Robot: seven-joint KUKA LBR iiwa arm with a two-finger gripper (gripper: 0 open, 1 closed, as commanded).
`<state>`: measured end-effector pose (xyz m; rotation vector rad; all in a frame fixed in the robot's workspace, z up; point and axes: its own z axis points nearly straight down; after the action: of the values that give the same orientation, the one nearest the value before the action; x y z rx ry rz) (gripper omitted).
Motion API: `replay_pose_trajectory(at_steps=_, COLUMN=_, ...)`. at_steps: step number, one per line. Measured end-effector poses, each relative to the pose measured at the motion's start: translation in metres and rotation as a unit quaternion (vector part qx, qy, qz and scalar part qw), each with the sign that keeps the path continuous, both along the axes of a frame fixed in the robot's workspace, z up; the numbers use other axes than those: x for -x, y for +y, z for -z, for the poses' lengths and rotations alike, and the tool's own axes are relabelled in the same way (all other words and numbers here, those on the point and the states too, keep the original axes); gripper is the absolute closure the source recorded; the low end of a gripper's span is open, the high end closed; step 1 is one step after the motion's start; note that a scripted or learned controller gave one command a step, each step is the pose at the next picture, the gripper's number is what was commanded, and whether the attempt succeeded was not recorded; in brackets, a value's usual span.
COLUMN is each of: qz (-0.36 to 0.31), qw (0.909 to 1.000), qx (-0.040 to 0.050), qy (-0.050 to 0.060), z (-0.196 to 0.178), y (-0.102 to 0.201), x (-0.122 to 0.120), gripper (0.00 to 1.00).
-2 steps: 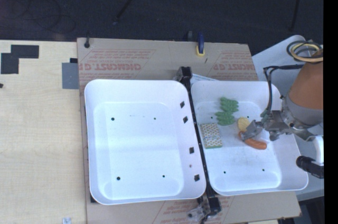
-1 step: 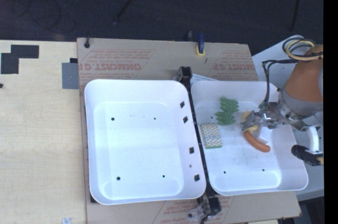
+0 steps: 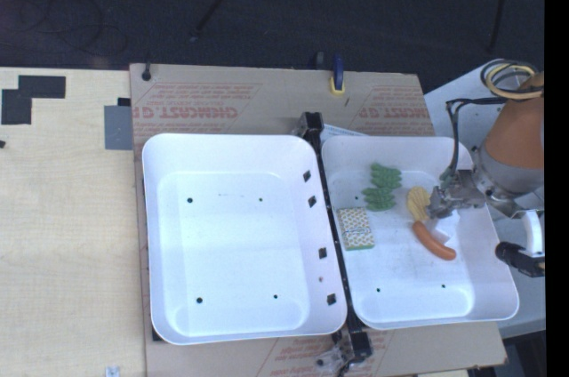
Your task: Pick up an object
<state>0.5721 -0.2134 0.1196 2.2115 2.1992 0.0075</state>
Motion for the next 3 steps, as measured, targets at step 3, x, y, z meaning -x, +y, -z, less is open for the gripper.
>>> replay_pose_trajectory(at_steps=3, qz=-0.006, qw=0.9999, qx=-0.0083, qy=0.013, z=-0.09, y=0.073, x=-0.062, gripper=1.0)
